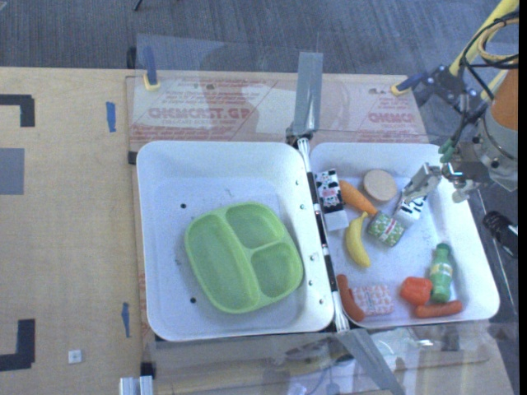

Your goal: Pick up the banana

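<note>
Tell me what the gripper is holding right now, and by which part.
Nothing that I can see. The gripper hangs over the right bin, apart from the banana, which lies untouched on the bin floor.

The worktop [66, 220] was a pale wooden surface. Two shallow white bins rested directly on it, side by side and touching along their inner edges: the left bin [165, 171] and the right bin [478, 245]. A sheet of brown cardboard [214, 109] with red printing lay flat beneath and behind both bins. Strips of blue tape [110, 116] and black corner marks [22, 109] were fixed to the worktop's left portion.
</note>
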You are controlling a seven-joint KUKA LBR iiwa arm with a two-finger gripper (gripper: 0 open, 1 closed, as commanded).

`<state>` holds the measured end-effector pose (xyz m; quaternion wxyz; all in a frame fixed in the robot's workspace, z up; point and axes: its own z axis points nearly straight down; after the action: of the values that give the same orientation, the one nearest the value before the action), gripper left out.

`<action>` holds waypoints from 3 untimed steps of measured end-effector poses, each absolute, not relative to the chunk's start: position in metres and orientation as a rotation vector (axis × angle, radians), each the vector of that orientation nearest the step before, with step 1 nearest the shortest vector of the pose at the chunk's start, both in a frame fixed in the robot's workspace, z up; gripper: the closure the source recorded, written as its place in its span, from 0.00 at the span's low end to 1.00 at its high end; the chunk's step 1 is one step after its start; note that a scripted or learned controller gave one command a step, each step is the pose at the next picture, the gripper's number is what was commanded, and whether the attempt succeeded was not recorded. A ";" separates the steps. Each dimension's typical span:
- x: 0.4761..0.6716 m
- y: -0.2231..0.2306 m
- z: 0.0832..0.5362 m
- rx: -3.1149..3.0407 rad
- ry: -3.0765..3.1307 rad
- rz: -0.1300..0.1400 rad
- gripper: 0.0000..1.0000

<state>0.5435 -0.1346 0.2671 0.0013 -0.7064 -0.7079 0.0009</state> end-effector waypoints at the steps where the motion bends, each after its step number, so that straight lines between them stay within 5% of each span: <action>1: 0.553 -0.063 0.184 -1.939 -2.468 0.002 0.00; 2: 0.526 0.022 0.183 -1.848 -2.536 0.003 0.00; 3: 0.511 -0.064 0.191 -1.689 -2.646 0.001 0.00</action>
<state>0.5114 -0.0643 0.1908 0.0015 -0.5381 -0.8429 0.0005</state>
